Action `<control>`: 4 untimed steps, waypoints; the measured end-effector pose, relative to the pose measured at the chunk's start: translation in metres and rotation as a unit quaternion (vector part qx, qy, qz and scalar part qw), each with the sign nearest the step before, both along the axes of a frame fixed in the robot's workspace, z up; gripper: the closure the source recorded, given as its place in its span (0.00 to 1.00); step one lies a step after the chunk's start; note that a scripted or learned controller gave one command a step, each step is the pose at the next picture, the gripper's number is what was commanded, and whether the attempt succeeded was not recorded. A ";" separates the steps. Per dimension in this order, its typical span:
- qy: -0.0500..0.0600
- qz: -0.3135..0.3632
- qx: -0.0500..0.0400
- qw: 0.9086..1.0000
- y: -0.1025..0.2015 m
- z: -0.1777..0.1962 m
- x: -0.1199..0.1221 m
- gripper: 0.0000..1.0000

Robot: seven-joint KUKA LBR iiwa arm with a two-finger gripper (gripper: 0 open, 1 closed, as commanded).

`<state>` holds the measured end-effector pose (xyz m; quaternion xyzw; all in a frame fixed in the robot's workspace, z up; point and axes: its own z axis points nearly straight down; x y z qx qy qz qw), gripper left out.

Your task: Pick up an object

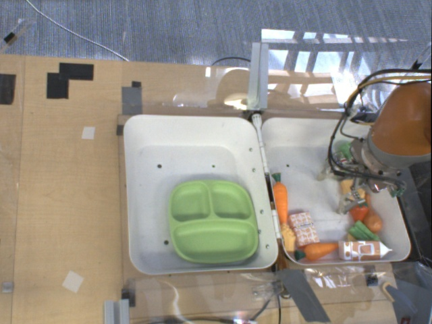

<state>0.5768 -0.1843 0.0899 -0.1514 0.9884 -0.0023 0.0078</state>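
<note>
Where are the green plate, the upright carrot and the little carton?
green plate (213, 221), camera view, its middle divider
carrot (280, 200), camera view, mid-body
carton (363, 250), camera view, its side

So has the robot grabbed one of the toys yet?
Not yet, as far as the view shows. Done: the arm has reached over the right bin. In hand: its gripper is low among the toys near a red piece; no toy shows between its fingers. Left: gripping and lifting. The carrot and green tray lie untouched.

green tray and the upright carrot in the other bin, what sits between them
In the camera view, just the bins' adjoining white walls lie between the green tray and the carrot; no loose object.
</note>
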 end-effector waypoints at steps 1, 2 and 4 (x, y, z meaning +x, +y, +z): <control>0.000 0.044 0.000 0.999 0.063 0.000 0.008 0.00; -0.009 0.044 0.000 0.999 0.064 0.016 0.013 1.00; 0.000 0.047 0.001 0.999 0.079 0.255 0.073 1.00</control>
